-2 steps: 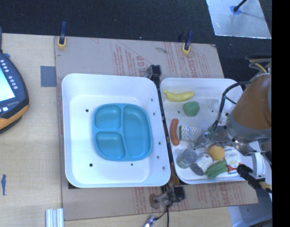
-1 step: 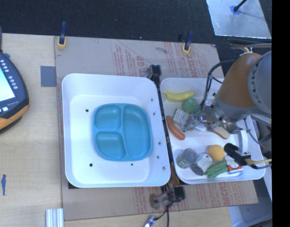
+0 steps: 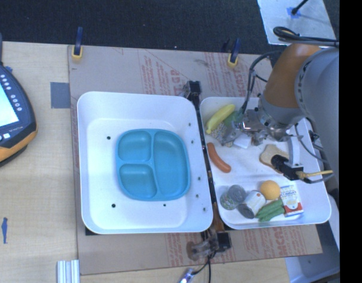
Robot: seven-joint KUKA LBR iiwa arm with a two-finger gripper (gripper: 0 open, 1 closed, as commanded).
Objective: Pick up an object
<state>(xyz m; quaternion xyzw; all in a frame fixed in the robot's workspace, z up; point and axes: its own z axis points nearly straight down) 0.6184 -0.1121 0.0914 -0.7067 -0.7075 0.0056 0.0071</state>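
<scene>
Two bins: I lean over the right bin (image 3: 322,214).
Jaws: lowered beside the banana (image 3: 220,117); grip state — cannot tell.
Nearest targets: banana just left, sausage (image 3: 219,158) below-left.
Advice: centre squarely over one item, avoiding neighbours.

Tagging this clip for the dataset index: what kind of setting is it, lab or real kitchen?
Most likely a robot lab bench, not a kitchen. Two white bins are set on cardboard clamped to the bench, a teach pendant lies at the left, and the food in the right bin looks like toys, such as the banana and sausage.
</scene>
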